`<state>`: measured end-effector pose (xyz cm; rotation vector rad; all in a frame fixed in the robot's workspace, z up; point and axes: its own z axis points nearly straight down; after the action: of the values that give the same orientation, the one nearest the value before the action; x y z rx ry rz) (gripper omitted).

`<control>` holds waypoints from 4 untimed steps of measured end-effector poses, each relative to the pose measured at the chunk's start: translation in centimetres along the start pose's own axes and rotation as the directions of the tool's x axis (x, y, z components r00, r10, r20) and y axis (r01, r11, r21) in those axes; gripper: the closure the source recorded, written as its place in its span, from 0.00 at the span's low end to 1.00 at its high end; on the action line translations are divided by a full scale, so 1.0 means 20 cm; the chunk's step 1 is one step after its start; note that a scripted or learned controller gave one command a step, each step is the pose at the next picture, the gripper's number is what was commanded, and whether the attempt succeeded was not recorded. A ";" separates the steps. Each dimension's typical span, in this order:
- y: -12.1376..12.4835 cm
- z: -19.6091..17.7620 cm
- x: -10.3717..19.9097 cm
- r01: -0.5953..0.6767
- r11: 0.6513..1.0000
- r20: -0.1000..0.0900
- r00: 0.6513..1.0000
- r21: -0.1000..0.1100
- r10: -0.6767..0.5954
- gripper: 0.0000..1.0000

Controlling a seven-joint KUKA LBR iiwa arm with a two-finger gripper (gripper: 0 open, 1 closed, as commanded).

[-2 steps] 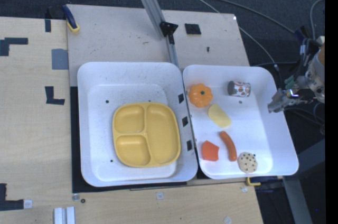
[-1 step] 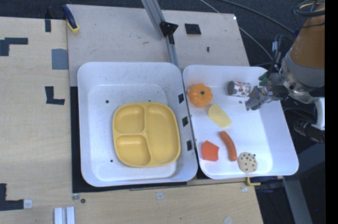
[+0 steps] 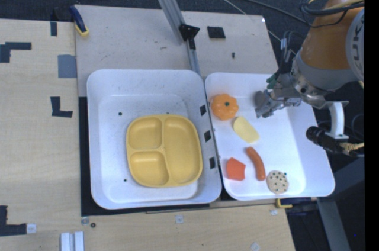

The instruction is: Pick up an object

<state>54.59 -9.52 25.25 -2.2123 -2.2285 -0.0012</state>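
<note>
Gripper (image 3: 267, 106) above the right bin (image 3: 308, 143), finger state impossible to tell.
Best to centre over the pumpkin (image 3: 225, 106), then descend straight.

At the frame's right, the arm (image 3: 334, 36) shows a rounded orange band over grey casing, black cables looping on top (glossy), ending in a dark grey gripper (image 3: 266, 105).

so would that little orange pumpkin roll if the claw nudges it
Probably. The pumpkin looks round and squat, so a side nudge may roll or skid it on the smooth right bin. It sits apart from the yellow piece, so nothing would stop it.
</note>
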 end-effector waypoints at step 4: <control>0.41 0.09 0.97 -0.001 1.000 0.000 1.000 -0.001 0.001 1.00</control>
<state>62.71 9.95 23.42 -2.2138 -2.2277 -0.0015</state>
